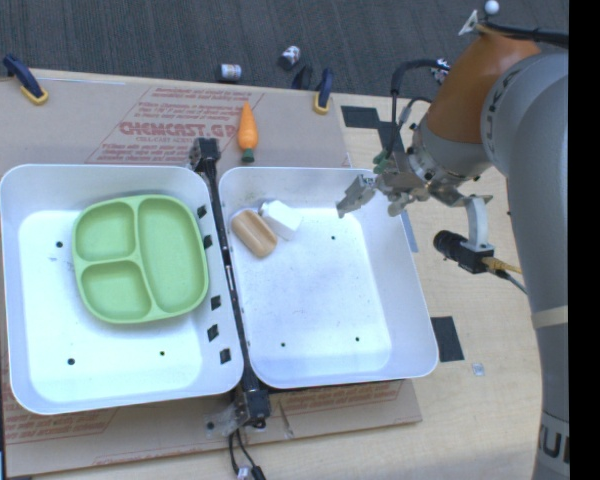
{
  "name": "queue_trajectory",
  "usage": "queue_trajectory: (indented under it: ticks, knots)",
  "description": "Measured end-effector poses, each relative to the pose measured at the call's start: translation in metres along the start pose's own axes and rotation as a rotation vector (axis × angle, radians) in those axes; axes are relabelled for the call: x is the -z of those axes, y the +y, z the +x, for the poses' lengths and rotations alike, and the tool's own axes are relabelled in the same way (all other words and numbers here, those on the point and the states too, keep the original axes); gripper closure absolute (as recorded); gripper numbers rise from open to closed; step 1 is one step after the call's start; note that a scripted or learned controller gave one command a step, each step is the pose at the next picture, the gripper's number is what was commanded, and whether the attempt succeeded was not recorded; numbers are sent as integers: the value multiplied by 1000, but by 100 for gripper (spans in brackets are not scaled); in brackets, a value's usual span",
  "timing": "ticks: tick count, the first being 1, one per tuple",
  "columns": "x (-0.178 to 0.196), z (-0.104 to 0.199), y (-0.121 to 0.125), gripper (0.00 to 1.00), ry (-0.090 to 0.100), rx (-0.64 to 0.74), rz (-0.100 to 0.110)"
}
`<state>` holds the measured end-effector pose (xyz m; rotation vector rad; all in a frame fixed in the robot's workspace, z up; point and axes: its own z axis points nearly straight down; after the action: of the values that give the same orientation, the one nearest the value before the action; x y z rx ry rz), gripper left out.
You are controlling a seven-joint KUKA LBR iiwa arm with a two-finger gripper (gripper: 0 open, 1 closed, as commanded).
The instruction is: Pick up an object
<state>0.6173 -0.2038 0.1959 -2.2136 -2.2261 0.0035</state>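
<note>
right bin (400, 353) | hand (365, 194) over its far-right rim | apparently open, holding nothing

Fixed overhead camera, slanted down, 2 bins (310, 368).

Divided plate (140, 258) in left bin (20, 298); bread roll (253, 234) in right bin (380, 308).
</note>
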Motion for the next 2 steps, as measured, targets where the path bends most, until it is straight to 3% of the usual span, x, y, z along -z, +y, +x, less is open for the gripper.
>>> queue_trajectory:
  ticks: [1,2]
  knots:
    - [-96,-5,-58,0,1,1,2]
    - [-105,-2,-131,0,1,1,0]
